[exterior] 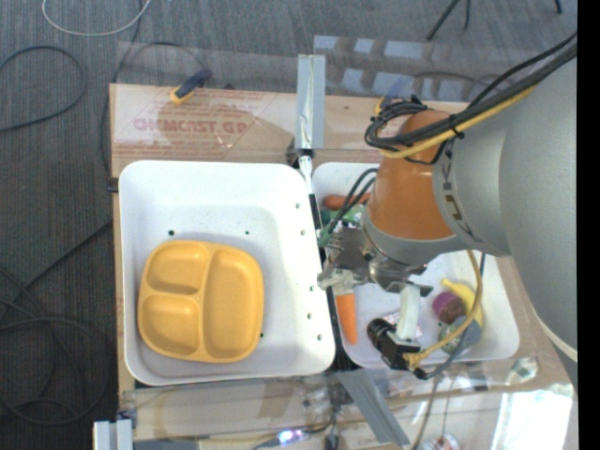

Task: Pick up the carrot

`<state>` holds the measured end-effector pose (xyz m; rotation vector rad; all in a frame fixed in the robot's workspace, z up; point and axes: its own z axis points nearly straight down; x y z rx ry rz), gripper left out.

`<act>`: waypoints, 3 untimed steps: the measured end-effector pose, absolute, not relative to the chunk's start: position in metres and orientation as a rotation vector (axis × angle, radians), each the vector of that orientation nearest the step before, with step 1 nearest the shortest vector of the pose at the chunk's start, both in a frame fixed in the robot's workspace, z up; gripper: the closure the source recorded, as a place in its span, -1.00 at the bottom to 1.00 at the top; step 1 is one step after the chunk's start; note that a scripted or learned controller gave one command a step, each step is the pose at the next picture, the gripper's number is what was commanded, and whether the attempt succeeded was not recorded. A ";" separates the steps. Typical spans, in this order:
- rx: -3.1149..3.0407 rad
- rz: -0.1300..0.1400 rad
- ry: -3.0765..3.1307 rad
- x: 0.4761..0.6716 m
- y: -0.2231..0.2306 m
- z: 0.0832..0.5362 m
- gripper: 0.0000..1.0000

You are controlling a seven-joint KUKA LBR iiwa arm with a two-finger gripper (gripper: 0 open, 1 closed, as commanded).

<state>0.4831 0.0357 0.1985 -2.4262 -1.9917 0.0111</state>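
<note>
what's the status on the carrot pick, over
Gripper low in right bin, directly over carrot's top end. Carrot lying by bin's left wall. Arm's wrist hides the fingers.

A dark grey ribbed carpet (234, 12) covers the floor from nine through twelve o'clock. Thin cables (89, 7) loop across it at eleven o'clock, and more trail at eight. A brown board (206, 125) with faded red lettering forms the bench top toward eleven. A metal rail (309, 101) stands at twelve o'clock.
</note>
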 end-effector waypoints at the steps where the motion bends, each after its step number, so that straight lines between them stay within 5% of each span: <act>1: -2.850 0.013 -1.325 0.483 0.121 0.210 1.00; 2: -2.994 0.011 -0.970 0.484 0.185 0.232 1.00; 3: -2.996 0.022 -0.980 0.484 0.184 0.238 1.00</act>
